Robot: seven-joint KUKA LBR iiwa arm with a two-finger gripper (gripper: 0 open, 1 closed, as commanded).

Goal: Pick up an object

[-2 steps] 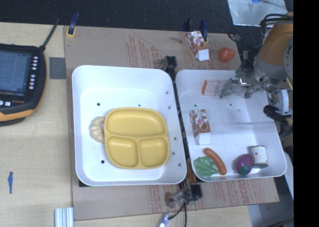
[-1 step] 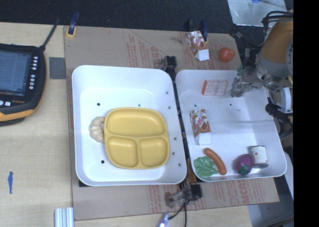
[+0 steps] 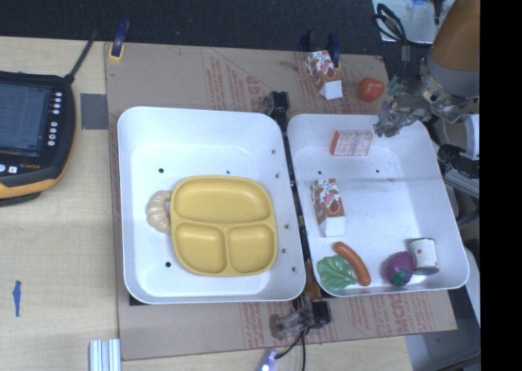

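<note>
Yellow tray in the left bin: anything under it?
A tan, shell-like piece pokes out at the yellow tray's left edge, partly tucked beneath. The left bin floor under the tray is covered.

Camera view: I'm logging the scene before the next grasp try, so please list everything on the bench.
Bins: 2, white, side by side.
Divided tray: 1, yellow, left bin.
Shell-like toy: 1, beige, left of the tray.
Flat packet: 1, orange-white, right bin, far end.
Carton: 1, white-red, right bin, middle.
Sausage: 1, orange-red, right bin, near edge.
Leaf: 1, green, beside the sausage.
Purple vegetable: 1, right bin, near corner.
Can: 1, white, beside it.
Second carton: 1, behind the bins.
Tomato: 1, red, behind the bins.
Pendant: 1, orange-black, far left.
Gripper: 1, grey, over the right bin's far edge.
</note>
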